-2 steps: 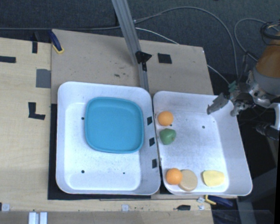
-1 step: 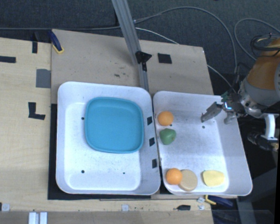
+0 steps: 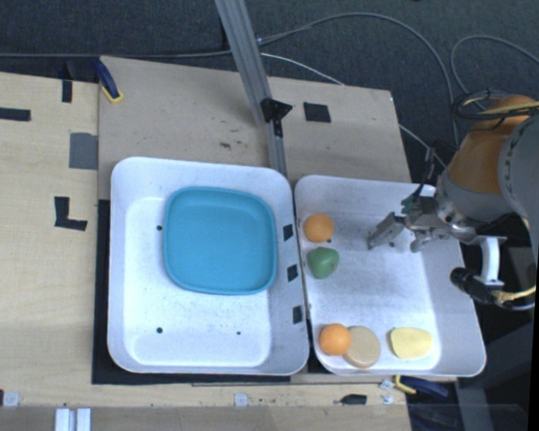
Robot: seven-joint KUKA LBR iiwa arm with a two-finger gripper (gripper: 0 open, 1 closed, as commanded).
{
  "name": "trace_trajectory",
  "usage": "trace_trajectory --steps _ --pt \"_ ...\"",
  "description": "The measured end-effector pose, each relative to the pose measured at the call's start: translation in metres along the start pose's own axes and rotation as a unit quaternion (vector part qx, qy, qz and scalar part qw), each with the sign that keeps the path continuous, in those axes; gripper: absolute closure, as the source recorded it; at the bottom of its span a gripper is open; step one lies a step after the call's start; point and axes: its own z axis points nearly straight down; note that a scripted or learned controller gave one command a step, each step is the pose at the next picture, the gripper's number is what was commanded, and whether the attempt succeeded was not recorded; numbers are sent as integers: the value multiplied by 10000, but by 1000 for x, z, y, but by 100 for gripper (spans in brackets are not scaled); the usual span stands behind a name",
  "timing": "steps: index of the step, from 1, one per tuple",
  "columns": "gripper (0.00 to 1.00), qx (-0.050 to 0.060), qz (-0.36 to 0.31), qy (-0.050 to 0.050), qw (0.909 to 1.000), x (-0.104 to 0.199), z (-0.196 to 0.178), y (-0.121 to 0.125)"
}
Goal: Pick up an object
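Note:
The right bin (image 3: 389, 283) holds several small objects. An orange ball (image 3: 318, 227) and a green piece (image 3: 322, 261) lie by its left wall. Along its front edge sit another orange ball (image 3: 334, 339), a tan disc (image 3: 363, 346) and a yellow piece (image 3: 411, 341). My gripper (image 3: 399, 233) hangs over the upper right part of this bin, right of the upper orange ball and apart from it. Its fingers (image 3: 381, 233) are spread open with nothing between them.
The left bin (image 3: 133, 329) carries a blue square plate (image 3: 220, 240). A slanted metal bar (image 3: 253, 61) runs down to the gap between the bins. Cables trail over the dark floor at the back right.

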Motion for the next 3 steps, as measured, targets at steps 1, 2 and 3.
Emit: trace_trajectory --steps 1,2,3 --pt "100 -23 -2 -7 10000 0 -13 1" --pt "100 -41 3 -11 10000 -8 -59 6" --pt "100 -42 1 -11 10000 -7 -104 6"
